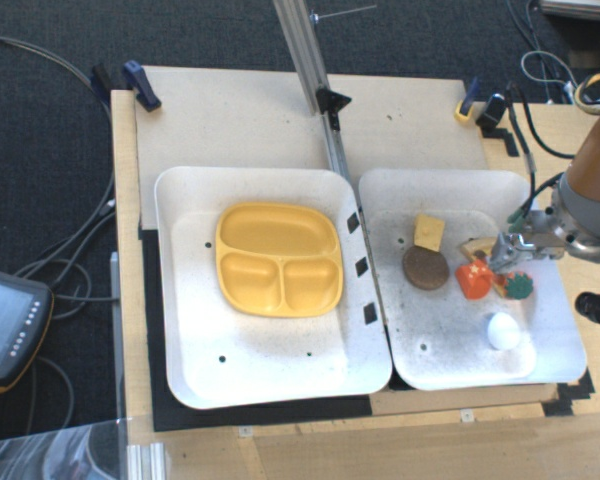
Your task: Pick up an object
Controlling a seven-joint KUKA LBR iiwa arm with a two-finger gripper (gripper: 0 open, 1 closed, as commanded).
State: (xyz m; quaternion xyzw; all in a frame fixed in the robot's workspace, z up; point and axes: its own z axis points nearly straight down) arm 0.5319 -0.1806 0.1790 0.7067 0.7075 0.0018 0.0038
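Note:
The right bin (450, 368) holds several small objects. A yellow block (429, 233) lies beside a brown round disc (426, 268). A red-orange piece (474, 281), a small green piece (521, 286) and a tan piece (476, 247) cluster near the bin's right side. A white ball (502, 330) rests toward the front. My gripper (504, 256) hangs low over the cluster, just above and right of the red-orange piece, with the tan piece at its left. I see nothing lifted off the bin floor.
A yellow divided plate (278, 258) lies in the left bin (180, 268). A slanted metal post (305, 38) rises behind the bins. Cables and clamps (493, 108) sit at the bench's back right corner.

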